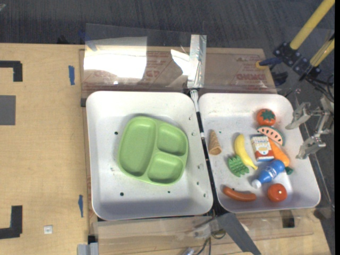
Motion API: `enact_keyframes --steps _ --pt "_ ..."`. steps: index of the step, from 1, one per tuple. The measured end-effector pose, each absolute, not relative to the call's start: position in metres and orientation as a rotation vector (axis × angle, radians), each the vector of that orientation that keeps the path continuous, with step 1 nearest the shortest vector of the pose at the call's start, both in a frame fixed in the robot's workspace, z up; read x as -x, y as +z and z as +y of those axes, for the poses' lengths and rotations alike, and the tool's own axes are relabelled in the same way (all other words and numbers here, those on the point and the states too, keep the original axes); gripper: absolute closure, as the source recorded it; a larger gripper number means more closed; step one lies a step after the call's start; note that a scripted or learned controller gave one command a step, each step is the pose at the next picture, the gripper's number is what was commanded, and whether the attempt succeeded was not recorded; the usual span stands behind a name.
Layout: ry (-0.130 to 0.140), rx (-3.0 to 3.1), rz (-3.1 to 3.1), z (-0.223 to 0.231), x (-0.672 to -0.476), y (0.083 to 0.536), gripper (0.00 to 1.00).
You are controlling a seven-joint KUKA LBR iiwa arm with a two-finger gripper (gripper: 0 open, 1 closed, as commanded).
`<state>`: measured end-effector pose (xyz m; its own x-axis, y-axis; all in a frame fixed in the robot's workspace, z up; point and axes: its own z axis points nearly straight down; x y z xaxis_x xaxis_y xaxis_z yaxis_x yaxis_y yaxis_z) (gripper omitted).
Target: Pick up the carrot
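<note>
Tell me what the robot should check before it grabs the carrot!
1. Carrot in sight, in the right bin: ok.
2. Room around the carrot: not ok; the small carton and blue bottle crowd it.
3. Hand above the carrot: not ok; it sits at the bin's right edge.
4. Hand open: cannot tell.
5. Green tray out of the way, in the left bin: ok.

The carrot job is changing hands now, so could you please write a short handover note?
Gripper: at the right bin's right rim, holding nothing visible.
Carrot: in the right bin, between the small box and the blue bottle, near the watermelon slice.
Green plate: in the left bin.
Done: nothing yet.
Left: reach in, grasp the carrot, lift it.
</note>
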<state>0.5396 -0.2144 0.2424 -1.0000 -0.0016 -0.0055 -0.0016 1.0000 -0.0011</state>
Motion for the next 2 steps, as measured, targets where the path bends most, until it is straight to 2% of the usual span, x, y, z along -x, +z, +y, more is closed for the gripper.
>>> enact_keyframes --steps 1,2 --pt "0.001 -0.115 3.14 -0.224 -0.483 0.176 0.0" --pt "-0.012 -0.077 3.121 -0.225 -0.518 0.106 0.0"
